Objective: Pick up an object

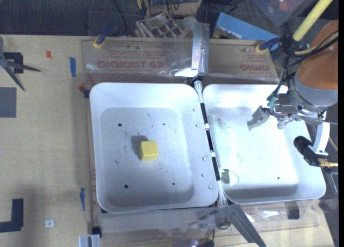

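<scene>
While pincer [270, 120] hangs spread over right bin [252, 181] | yellow block [149, 150] alone, left bin [107, 101]

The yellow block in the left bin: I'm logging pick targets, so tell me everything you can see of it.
The yellow block is a small, cube-like piece with a plain, matte, solid yellow surface and no visible markings. It sits flat on the floor of the left bin, near the middle, turned slightly askew to the bin walls, casting a short shadow to its upper left. Nothing touches it but the bin floor. The end effector is over the right bin, well apart from it.
</scene>
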### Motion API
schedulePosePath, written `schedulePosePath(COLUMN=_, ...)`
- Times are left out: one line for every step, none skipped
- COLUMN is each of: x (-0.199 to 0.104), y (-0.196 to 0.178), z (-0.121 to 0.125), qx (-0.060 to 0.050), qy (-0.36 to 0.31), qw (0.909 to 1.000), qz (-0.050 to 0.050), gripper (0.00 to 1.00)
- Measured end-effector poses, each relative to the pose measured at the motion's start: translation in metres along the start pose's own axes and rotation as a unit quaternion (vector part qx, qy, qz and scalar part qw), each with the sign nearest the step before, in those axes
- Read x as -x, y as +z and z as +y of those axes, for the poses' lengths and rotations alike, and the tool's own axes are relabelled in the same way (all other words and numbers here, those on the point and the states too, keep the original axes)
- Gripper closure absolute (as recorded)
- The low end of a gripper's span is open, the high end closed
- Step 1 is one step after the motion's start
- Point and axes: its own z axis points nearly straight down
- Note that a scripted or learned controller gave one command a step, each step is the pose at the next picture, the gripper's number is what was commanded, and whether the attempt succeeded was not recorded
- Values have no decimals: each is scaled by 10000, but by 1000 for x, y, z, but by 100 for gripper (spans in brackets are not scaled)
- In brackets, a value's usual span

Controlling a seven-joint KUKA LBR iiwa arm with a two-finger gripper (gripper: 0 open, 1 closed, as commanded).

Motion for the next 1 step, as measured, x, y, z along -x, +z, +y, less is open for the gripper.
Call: schedulePosePath(x=-12, y=117, z=-72, qx=53, qy=-138, qw=9999, qz=-3, gripper=0)
